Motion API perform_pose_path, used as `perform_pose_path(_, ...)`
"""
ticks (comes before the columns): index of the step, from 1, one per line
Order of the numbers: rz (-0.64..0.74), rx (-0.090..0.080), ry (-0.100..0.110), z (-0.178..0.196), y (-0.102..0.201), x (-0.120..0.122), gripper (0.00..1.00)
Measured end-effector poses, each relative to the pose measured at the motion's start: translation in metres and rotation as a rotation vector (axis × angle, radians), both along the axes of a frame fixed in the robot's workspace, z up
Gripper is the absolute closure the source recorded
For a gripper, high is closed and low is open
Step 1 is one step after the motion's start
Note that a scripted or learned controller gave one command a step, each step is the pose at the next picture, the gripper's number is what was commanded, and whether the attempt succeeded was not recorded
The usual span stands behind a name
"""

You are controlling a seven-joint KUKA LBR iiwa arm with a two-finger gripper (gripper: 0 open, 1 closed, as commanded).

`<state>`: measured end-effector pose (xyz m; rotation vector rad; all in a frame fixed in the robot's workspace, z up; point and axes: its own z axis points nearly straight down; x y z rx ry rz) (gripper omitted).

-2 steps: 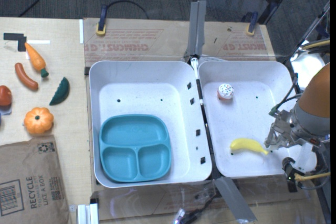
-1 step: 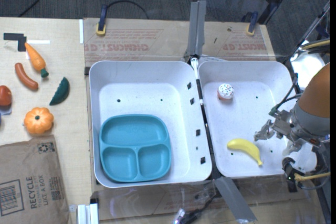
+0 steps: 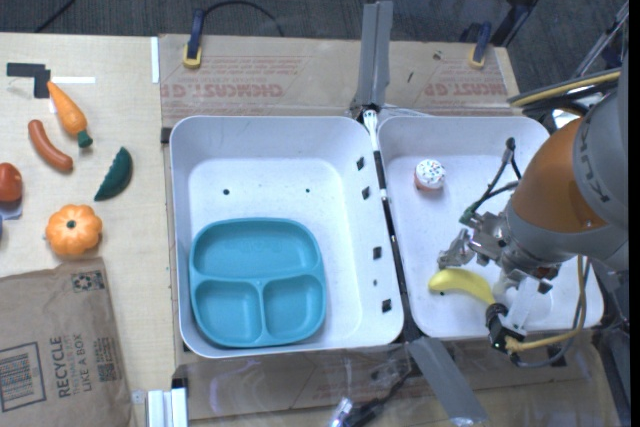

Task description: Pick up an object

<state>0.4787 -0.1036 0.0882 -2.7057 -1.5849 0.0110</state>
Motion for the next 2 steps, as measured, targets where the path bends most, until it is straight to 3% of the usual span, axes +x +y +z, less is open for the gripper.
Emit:
perform_pose_path(1, 0.153, -0.001, -0.003, 0.049, -0.085, 0.061, 0.00)
perform_pose_path(2, -0.057, 0.000, 0.001, 0.040, -0.034, -0.003, 0.00)
